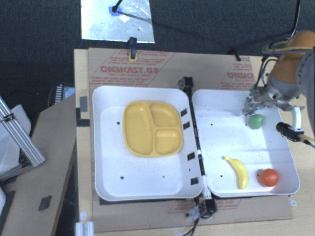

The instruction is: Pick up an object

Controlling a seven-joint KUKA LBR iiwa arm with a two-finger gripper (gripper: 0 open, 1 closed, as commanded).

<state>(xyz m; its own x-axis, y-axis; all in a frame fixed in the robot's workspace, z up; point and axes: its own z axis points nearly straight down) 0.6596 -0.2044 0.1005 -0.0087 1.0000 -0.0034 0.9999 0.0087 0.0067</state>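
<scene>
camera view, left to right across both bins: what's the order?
Yellow divided plate in the left bin → banana → green ball, with the hand just above it → orange-red ball near the right bin's front right corner.

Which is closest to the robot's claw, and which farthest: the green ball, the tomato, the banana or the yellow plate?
From the gripper:
1. Green ball, right beneath it.
2. Tomato, right bin's near corner.
3. Banana, beside the tomato; these two are nearly level.
4. Yellow plate, left bin.
</scene>
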